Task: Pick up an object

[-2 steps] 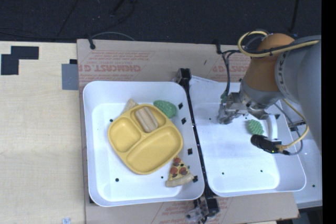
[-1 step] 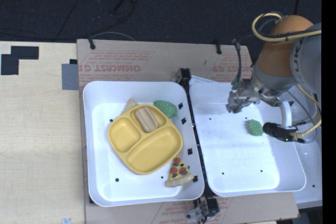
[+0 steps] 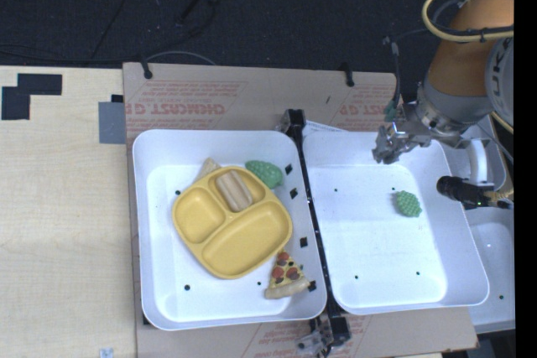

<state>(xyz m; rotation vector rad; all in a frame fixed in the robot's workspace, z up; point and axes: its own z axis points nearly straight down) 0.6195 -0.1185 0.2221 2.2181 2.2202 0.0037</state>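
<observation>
A small green knobbly toy (image 3: 408,203) lies in the right bin (image 3: 369,289), near its right wall. My gripper (image 3: 388,148) hangs over the back edge of that bin, up and to the left of the green toy and apart from it. Nothing shows between its fingers. In the left bin (image 3: 159,281) sits a yellow divided plate (image 3: 233,229) with a tan hot-dog piece (image 3: 234,189) in its top compartment. A green leafy toy (image 3: 266,173) lies just behind the plate. A pizza slice (image 3: 286,276) rests at the plate's front right.
A black divider (image 3: 304,205) runs between the two bins. The bins rest on a cardboard sheet (image 3: 252,101). A black cylindrical part (image 3: 460,189) juts in at the right bin's right wall. Cables lie on the dark floor behind.
</observation>
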